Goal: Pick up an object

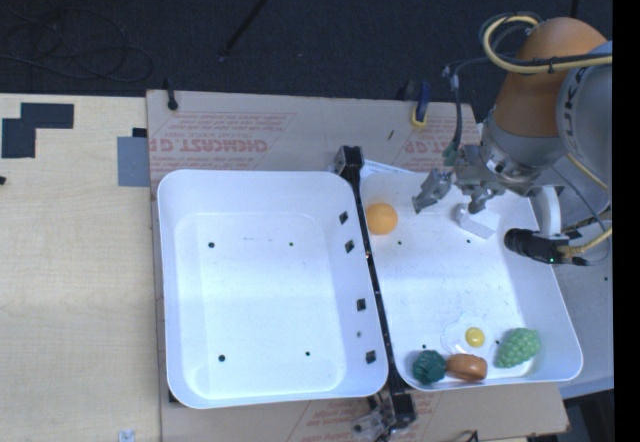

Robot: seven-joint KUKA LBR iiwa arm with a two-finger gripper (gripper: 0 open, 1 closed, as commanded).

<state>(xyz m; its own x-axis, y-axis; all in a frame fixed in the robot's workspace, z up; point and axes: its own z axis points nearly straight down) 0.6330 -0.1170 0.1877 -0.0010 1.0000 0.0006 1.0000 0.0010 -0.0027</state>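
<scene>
Fingers (456, 198) spread, holding nothing, beside orange ball (381, 219)

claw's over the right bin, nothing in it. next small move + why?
Probably shift the claw toward the camera view's left and lower it over the orange ball. Its fingers are spread with nothing between them. The ball sits alone near the divider, closest to it; the other toys cluster at the right bin's near edge.

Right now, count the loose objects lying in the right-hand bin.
5. An orange ball near the divider at the far end; a dark green piece, orange piece, fried egg and light green bunch clustered at the near edge.
</scene>
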